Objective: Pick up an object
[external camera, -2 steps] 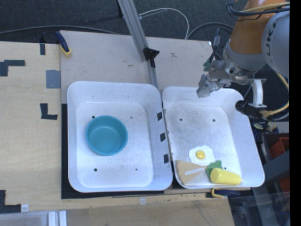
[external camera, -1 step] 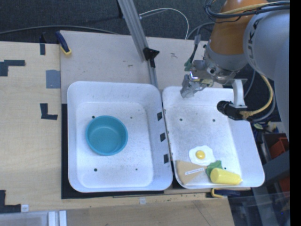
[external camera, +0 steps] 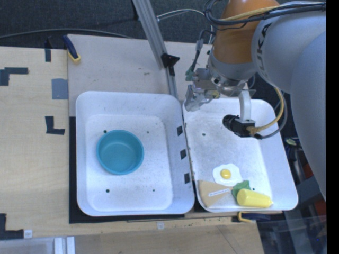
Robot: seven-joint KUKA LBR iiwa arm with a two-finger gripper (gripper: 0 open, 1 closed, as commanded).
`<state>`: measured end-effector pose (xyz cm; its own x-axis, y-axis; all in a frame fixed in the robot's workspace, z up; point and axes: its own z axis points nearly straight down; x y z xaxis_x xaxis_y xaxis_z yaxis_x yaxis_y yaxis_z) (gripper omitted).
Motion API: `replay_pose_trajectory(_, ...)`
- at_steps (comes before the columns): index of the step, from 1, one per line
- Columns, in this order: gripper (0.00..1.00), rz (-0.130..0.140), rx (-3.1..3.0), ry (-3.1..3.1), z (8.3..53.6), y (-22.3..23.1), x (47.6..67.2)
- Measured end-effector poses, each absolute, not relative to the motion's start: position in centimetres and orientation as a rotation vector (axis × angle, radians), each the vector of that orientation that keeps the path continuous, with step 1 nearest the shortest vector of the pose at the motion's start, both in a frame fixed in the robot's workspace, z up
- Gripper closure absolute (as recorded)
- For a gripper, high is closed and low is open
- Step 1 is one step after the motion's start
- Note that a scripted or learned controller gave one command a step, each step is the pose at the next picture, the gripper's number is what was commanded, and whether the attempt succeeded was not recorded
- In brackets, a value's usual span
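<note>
A blue bowl [external camera: 120, 151] sits in the left bin [external camera: 87, 110]. In the right bin [external camera: 275, 165], near its front edge, lie a toy fried egg [external camera: 226, 173], a tan cheese wedge [external camera: 214, 191] and a yellow corn cob with a green leaf [external camera: 251, 196]. My gripper [external camera: 194, 100] hangs over the right bin's back left corner, close to the wall between the bins. It is far from the food items, and I see nothing between its fingers.
A slanted metal pole [external camera: 153, 33] rises behind the bins. The grey arm with its orange band [external camera: 243, 20] fills the upper right. A blue and yellow clamp [external camera: 72, 50] sits on the bench at the back left. Black cables loop beside the wrist.
</note>
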<state>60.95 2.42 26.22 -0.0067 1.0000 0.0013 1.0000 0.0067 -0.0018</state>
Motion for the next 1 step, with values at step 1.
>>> replay_pose_trajectory(1,1.0,0.003,-2.214,-2.226,25.18,7.08,60.35)
